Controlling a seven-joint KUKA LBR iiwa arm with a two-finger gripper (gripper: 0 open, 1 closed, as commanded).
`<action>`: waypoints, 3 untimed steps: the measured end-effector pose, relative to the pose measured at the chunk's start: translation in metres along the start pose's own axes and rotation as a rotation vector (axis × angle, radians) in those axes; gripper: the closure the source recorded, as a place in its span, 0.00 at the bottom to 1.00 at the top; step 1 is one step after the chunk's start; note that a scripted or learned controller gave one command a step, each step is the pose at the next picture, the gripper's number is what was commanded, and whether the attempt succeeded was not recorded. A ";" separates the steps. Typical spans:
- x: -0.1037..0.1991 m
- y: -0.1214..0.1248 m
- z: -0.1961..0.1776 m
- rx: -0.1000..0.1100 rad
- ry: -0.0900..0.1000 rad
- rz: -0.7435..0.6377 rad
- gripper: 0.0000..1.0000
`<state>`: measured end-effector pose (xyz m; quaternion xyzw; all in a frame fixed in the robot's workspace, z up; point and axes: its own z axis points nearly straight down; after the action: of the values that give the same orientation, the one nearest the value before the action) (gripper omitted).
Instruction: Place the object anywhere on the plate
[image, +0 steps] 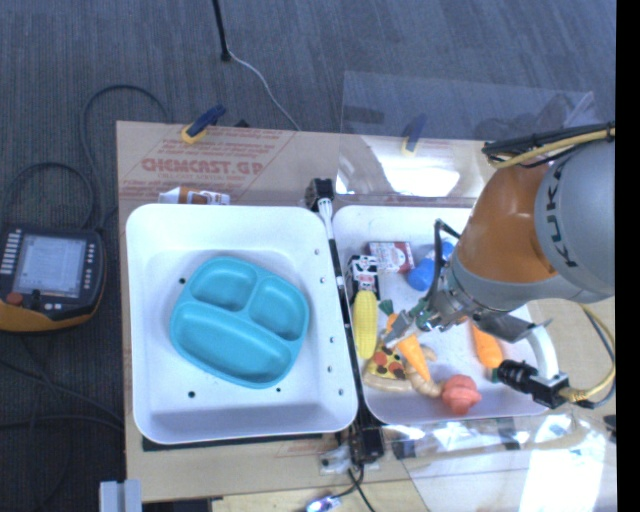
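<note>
In the right bin (540, 345), toy food lies clustered: a pink piece (459, 394), a carrot (414, 360), corn (365, 318). The gripper (425, 318) hovers just above them; whether it is open, I cannot tell. A clean single-item grasp matters. The blue plate (240, 320) sits in the left bin (150, 300).

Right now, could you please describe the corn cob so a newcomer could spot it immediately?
Find the right-hand white bin, the one the arm reaches into. Along its left wall lies the corn cob, lengthwise. It is the only plain yellow, ridged piece; the carrot beside it is orange.
</note>
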<state>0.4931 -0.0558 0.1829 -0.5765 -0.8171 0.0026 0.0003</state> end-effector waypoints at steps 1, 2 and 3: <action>0.058 0.055 0.000 -0.004 0.002 -0.466 1.00; 0.058 0.054 -0.001 -0.004 0.001 -0.466 0.00; 0.058 0.055 -0.009 -0.004 0.001 -0.466 1.00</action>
<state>0.5254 0.0172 0.1920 -0.3723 -0.9281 0.0007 0.0001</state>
